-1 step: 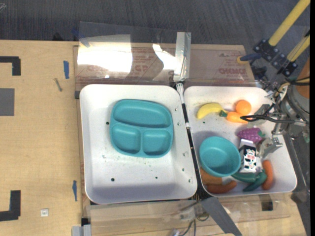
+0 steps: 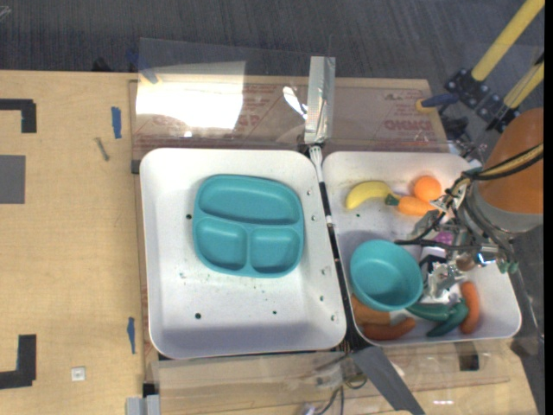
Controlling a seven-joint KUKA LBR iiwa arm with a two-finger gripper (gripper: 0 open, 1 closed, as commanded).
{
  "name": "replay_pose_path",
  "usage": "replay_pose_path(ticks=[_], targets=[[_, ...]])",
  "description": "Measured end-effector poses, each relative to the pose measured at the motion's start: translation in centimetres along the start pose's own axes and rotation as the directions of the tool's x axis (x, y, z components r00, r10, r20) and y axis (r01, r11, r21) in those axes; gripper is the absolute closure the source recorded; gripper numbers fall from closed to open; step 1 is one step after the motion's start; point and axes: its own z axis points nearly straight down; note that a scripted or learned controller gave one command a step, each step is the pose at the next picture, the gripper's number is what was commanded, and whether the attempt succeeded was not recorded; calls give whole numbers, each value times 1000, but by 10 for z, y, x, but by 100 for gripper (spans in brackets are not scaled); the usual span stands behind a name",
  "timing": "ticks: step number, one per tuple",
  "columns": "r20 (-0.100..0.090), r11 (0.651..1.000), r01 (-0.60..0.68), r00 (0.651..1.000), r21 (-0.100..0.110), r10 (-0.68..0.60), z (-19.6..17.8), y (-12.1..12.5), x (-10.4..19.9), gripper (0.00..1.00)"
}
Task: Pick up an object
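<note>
We can't tell the jaws' state on the gripper [image 2: 442, 277] over the right bin [image 2: 510, 327]; teal bowl [image 2: 385, 273] looks light, rigid, slick, so pinch its rim.

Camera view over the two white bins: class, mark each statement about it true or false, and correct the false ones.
1. The teal divided plate lies in the left bin. True.
2. The banana sits inside the teal bowl. False: it lies on the right bin's floor, beyond the bowl.
3. The gripper is over the right bin. True.
4. The teal bowl is in the left bin. False: it is in the right bin.
5. The divided plate holds a carrot. False: its compartments hold nothing.
</note>
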Motion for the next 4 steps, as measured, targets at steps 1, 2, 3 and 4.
replay_pose_path(ticks=[1,2,3,4], targets=[[6,1000,22,1000,3,-22,18,-11,-13,0],[3,996,-91,996,0,91,37,2,-30,0],[-11,986,-167,986,-2,167,27,-23,-113,0],[-4,986,-165,986,-2,165,16,-23,-116,100]])
